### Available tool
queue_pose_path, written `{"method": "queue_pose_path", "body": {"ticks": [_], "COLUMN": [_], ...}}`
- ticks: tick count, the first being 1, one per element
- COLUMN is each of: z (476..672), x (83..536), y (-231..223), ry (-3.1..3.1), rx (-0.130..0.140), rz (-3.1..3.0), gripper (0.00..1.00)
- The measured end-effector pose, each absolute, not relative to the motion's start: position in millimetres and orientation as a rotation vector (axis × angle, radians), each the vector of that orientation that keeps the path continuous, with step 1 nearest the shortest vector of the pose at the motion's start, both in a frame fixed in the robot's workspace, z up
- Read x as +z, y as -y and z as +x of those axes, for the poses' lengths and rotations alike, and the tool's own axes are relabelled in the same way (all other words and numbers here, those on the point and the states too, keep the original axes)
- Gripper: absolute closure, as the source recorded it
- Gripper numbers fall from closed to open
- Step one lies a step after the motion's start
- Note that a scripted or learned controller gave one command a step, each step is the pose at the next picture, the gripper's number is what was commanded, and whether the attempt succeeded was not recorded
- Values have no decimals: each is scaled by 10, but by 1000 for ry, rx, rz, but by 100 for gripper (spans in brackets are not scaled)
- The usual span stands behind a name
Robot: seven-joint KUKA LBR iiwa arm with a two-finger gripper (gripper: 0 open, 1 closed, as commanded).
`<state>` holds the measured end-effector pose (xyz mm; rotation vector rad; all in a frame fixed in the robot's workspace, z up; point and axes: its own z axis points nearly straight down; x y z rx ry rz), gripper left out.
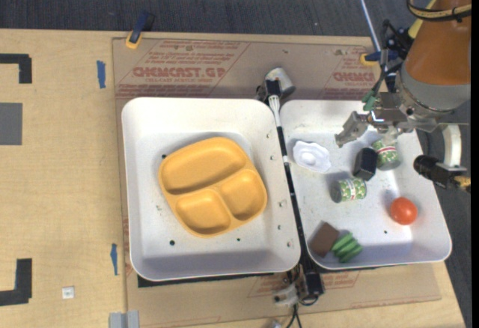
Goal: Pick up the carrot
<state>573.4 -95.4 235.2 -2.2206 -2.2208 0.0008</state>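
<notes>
Looking down from the camera view: hanging over the upper part of the shallow white right-hand bin [443, 246], the grey gripper [370, 128] under the orange-banded arm, reaching in from the right. Not showing clearly enough to tell whether spread or pressed together, and nothing visibly pinched. Sitting just below it, a small black block [365, 162], with a green-and-white can [388, 156] touching or nearly touching that block on its right. Lying further down, a second green-and-white can [349, 189], a crumpled white piece [310, 156] near the bin's left wall, and a brown block [324, 238] beside a ribbed green piece [346, 247] at the near edge. Resting alone toward the bin's right wall, a small orange-red rounded piece [403, 210], judged to be the carrot, though looking more round than long from here, so no long axis readable. Lying down and to the right of the gripper, well apart from it, past the upper can. Calling, most likely, for a shift toward the near-right of the bin before any descent. Sitting in the shallow white left-hand bin [142, 169], a yellow three-compartment plastic tray [213, 184], not concerning the task.
</notes>
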Motion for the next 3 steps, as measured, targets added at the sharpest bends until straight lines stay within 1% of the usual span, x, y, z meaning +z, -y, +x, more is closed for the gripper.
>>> {"method": "queue_pose_path", "body": {"ticks": [1,2,3], "z": [4984,4994,4811], "x": [1842,1942,1843], "y": [390,390,-468], "ry": [1960,1959,1704], "rx": [2,-1,3], "rz": [-2451,-2455,-2635], "gripper": [0,100,100]}}
